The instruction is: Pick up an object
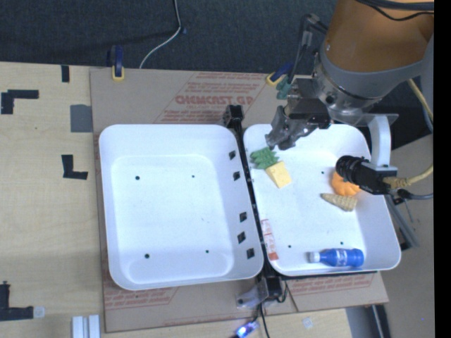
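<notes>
Gripper [280, 141] low in the right bin [373, 248], just above a green object [263, 158] beside a yellow block [278, 175]; jaw state cannot be told.

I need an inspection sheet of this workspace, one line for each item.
Surface: two shallow white bins, left bin and right bin, on brown cardboard sheet.
Job's things: green leafy toy, yellow block, orange round toy, tan cone, blue plastic bottle, all in right bin.
Clutter: black tape marks on bench.
End effector: above green leafy toy; grasp cannot be judged.
Cables: thin cable at the back.
Surroundings: dark backdrop.
</notes>
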Robot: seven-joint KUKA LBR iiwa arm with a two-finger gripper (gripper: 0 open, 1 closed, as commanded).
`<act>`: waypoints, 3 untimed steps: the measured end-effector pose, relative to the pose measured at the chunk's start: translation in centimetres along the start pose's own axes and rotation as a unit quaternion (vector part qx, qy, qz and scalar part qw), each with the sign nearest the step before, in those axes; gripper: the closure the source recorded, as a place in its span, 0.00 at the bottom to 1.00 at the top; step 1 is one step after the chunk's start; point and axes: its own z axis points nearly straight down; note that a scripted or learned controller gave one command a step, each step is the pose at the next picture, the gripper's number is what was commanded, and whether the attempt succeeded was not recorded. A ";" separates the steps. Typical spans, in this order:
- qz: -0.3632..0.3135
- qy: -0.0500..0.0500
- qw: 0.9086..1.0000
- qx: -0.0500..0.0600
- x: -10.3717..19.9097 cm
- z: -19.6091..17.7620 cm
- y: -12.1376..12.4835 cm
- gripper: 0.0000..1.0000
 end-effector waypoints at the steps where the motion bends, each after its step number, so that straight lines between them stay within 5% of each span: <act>1: 0.001 -0.001 1.000 0.002 -0.1 -0.7 0.2 1.00; 3: 0.000 -0.003 1.000 0.003 -0.1 -2.7 0.2 1.00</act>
